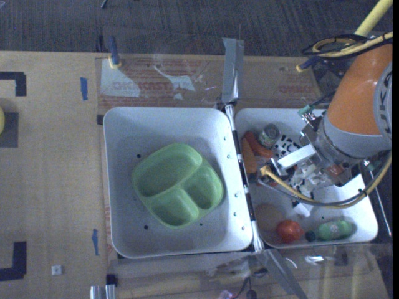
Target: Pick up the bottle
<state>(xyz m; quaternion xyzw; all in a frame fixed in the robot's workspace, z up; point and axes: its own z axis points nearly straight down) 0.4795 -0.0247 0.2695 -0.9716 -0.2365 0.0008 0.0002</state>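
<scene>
In the right bin (368, 220), toward its near edge, the green bottle (335, 230) lies on its side, long axis running roughly left to right along the bin's front wall, its darker cap end pointing left toward a red tomato-like ball (288, 230) just beside it. The claw (305, 167) hangs over the middle of the same bin, above a clutter of small items including an orange carrot-shaped piece (250, 154) and a black-and-white spotted object (285, 146). Cabling and the wrist body mask the claw's working end, so how far it is parted, and whether it has anything, cannot be told. The bottle lies nearer the camera than the claw and slightly to the right, apart from it. The left bin (118, 167) holds a green divided plate (178, 184). Judged from this layout, the pick is not yet made.
</scene>
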